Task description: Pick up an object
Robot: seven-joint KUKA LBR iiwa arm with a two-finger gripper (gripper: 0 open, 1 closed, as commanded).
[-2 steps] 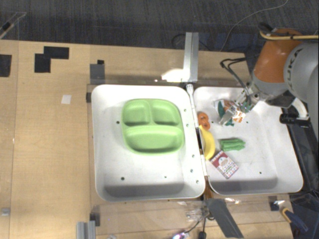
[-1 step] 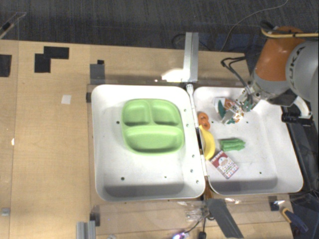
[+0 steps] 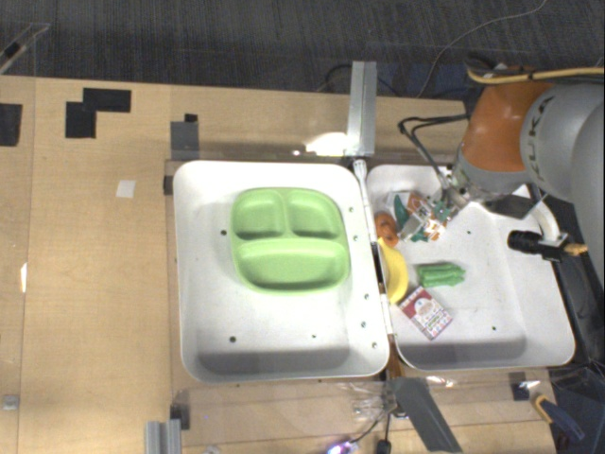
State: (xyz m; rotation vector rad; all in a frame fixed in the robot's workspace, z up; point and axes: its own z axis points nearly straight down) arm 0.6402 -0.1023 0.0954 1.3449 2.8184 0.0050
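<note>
Toward two o'clock in the right bin (image 3: 529,334), the gripper (image 3: 437,208) is low over a small cluster of objects near the bin's far left corner. Whether it is open or closed I cannot tell, because the wrist and the clutter hide this part. No object is seen clearly held.

Just at nine o'clock from the gripper lie a dark green item (image 3: 405,208) and an orange item (image 3: 385,225), close together. At seven o'clock from it the banana (image 3: 395,270) rests along the bin's left wall, at six o'clock the green cylinder (image 3: 440,275) lies alone, and further toward six o'clock is the pink packet (image 3: 427,313). The left bin (image 3: 203,282) carries a green divided plate (image 3: 288,237).

To do this step well, I judge that the gripper should choose one item only. The cluster is crowded, so a closing there may push things aside. The green cylinder, apart from its neighbours, seems the easier target; a grip across its short width should hold.
</note>
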